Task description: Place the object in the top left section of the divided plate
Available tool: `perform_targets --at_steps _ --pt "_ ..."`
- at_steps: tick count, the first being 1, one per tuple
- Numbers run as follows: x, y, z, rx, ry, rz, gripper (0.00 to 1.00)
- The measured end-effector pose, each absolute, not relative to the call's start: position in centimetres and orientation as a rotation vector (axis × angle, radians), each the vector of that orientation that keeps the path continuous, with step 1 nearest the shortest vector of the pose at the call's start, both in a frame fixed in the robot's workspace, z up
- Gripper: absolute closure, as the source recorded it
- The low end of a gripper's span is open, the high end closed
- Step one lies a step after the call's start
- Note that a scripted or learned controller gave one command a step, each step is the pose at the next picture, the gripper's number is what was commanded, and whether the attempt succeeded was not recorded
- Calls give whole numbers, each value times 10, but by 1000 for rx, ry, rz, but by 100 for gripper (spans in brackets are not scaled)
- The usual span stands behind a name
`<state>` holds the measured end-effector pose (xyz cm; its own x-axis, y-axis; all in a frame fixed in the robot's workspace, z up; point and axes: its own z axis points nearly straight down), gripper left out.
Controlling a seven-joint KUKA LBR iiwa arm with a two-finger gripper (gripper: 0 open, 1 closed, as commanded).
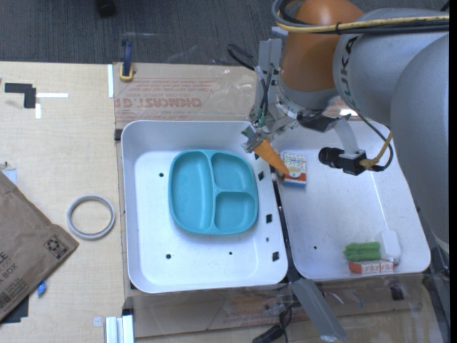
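Carry step, by the look of it: gripper (258,143) jaws clamp an orange object (272,158) (slanted, over the seam between the two bins), just right of the teal divided plate (213,191); next, travel left over its top left section (189,184) before release.

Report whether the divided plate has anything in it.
Empty: all three sections of the divided plate show bare teal; it lies flat in the left bin.
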<state>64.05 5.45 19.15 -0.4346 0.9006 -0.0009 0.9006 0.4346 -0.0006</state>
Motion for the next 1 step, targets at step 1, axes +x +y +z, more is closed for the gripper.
perform_targets --at_steps 1 --pt "640 54 192 1671 2660 -2 0"
